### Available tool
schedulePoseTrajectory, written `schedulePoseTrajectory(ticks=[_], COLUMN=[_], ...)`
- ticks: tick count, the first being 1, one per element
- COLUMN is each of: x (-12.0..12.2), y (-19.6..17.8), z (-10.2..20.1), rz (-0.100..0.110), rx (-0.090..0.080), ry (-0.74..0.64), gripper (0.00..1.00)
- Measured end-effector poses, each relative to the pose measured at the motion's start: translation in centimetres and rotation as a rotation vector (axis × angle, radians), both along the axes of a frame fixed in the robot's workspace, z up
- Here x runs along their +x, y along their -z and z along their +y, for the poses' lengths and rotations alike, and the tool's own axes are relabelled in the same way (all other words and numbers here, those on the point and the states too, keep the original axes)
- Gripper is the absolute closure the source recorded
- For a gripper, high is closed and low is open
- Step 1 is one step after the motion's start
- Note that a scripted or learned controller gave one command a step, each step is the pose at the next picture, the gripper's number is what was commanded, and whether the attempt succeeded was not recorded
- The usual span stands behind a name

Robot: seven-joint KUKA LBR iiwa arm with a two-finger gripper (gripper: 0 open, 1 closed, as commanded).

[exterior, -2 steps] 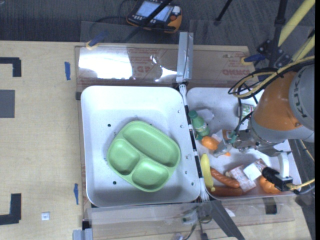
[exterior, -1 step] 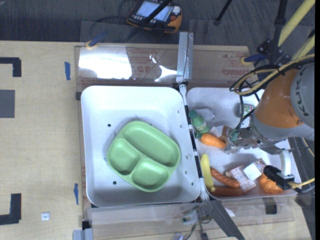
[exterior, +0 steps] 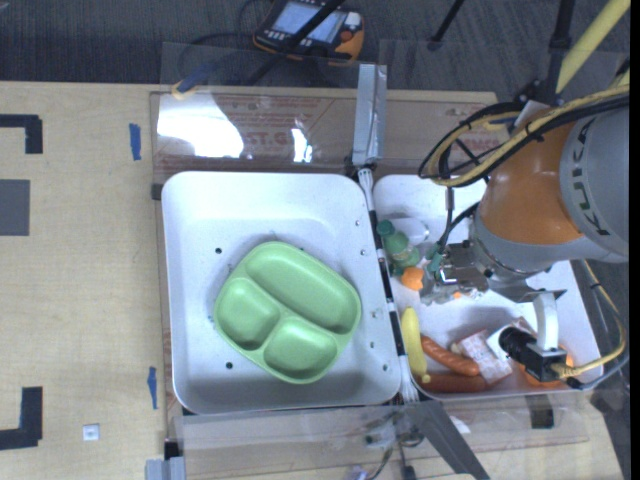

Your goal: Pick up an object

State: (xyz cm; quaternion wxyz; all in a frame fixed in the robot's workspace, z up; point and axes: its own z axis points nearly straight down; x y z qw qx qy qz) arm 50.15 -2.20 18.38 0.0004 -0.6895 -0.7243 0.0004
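Note:
My gripper (exterior: 443,275) hangs low over the left part of the right bin (exterior: 570,280), under the grey arm with its orange band. Just left of it lie a small orange ball (exterior: 411,279) and a green toy (exterior: 397,241). Along the bin's left wall lies a yellow banana (exterior: 410,340). An orange-red carrot (exterior: 451,359) and a white and red packet (exterior: 486,357) rest near the front wall. The arm hides the bin's middle and back.
The left bin (exterior: 200,218) holds a green plate (exterior: 287,311) with three compartments, lying tilted across its middle. A raised divider (exterior: 382,268) separates the two bins. A handheld controller (exterior: 305,26) lies beyond the bench.

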Motion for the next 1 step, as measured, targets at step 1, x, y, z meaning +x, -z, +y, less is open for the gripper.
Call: schedulePoseTrajectory(ticks=[1], x=[0.46], y=[-12.36], z=[1.26], rz=[-0.001], rx=[-0.001], ry=[-0.018], gripper=[1.00])
